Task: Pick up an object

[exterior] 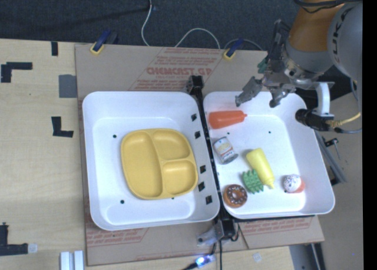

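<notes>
— What lies in reach, starting at the near edge?

— In my right white plastic bin [318, 163], nearest me sit a brown ring doughnut [235, 195], a green spiky toy [253, 181] and a small red-and-white ball [291, 184]. Beyond them, a yellow bottle-shaped toy [261, 167] and a little grey tin [224, 150].

— And your target?

— I judge the orange carrot-shaped toy [226, 118], at the far left of that bin, long axis running left to right. My two-finger gripper [262, 93] hangs just beyond it, slightly right, fingers spread apart, gripping nothing. I'd come nearer and left.
</notes>
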Robot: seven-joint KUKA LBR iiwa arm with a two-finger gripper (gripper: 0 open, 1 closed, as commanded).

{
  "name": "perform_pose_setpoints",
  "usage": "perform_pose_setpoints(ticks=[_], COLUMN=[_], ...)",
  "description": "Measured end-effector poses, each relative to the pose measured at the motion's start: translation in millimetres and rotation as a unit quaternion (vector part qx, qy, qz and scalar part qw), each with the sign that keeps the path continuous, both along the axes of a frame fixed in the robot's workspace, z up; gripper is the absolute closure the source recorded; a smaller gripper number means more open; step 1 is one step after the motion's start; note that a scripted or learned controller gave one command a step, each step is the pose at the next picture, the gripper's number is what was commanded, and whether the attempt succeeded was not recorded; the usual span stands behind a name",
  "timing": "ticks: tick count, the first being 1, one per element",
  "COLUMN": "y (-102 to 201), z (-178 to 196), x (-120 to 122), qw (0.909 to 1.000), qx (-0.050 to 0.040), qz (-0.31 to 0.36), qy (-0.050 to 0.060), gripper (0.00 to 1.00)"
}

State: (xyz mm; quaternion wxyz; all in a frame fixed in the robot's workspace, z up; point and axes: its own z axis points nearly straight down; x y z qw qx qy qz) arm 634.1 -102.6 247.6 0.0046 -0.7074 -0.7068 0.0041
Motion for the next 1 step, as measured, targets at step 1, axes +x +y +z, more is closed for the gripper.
perform_pose_setpoints(ticks=[1], y=[0.2], z=[6.1], x=[2.1], qw=[1.0000], qx=[-0.0005], qz=[0.001], qy=[-0.005], gripper=[0.00])
